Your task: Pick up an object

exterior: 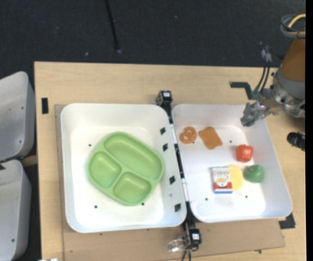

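The right bin (265,200) holds several small items: an orange pretzel-shaped ring (188,135), a brown toast-like piece (210,137), a red pepper (244,153), a green pepper (254,173), a yellow piece (236,176) and a small printed box (221,179). My gripper (250,115) hangs over the bin's far right corner, above and to the right of the red pepper. Nothing shows between its fingers.
The left bin (72,200) holds a green divided plate (125,168). A black-clipped divider (174,162) runs between the bins. The arm's orange band (293,58) sits at the right edge. White chairs (4,118) stand left of the bench.
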`<state>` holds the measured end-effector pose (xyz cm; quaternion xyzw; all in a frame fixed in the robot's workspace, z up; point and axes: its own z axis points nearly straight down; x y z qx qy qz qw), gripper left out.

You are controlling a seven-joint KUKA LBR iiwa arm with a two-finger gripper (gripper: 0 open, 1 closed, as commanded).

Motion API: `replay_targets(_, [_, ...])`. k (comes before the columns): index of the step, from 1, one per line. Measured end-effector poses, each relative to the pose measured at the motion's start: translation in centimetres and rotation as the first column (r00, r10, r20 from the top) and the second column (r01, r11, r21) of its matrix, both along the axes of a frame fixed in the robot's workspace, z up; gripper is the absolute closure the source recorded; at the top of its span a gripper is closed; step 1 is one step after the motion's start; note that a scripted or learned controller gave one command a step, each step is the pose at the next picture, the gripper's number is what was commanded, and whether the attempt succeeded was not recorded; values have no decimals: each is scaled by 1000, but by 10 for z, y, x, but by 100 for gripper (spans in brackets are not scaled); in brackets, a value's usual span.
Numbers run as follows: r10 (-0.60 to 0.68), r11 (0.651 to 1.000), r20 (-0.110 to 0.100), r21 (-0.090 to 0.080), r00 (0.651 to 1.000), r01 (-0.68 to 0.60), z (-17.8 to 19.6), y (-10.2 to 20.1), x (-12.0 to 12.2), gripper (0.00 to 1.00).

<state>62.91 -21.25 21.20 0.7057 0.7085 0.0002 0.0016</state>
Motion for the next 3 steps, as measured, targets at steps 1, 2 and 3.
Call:
replay_targets(1, [1, 1000, -2, 1, 1000, -1, -4, 49, -4, 100])
replay_targets(2, [3, 1000, -1, 3, 1000, -3, 0, 104, 8, 100])
replay_targets(3, [2, 1000, -2, 4, 1000, -2, 16, 151, 4, 100])
